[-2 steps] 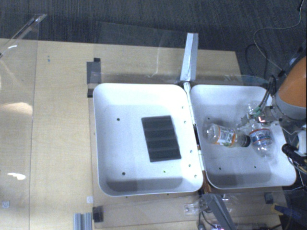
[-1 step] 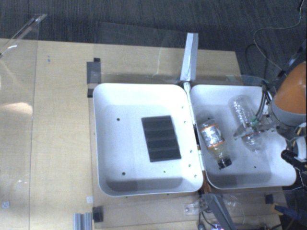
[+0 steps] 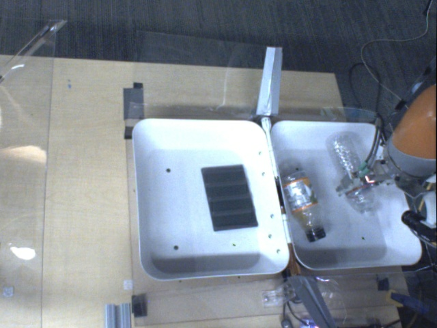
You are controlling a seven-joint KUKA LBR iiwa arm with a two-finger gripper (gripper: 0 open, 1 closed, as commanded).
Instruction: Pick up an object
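In the right bin (image 3: 396,248), a small clear bottle (image 3: 300,198) with an orange label and a black cap lies on its side at the left. A crumpled clear plastic piece (image 3: 345,154) lies further back and to the right. My gripper (image 3: 360,185) is low over the bin, right at the near end of that clear plastic piece, with the orange-banded wrist (image 3: 415,127) behind it at the right. A black ribbed rectangular pad (image 3: 229,197) lies flat in the middle of the left bin (image 3: 153,183).
A metal divider post (image 3: 269,80) stands at the back between the bins. Cables (image 3: 420,224) hang along the right side of the right bin. Clamps and brackets (image 3: 300,299) sit at the bench's front edge.
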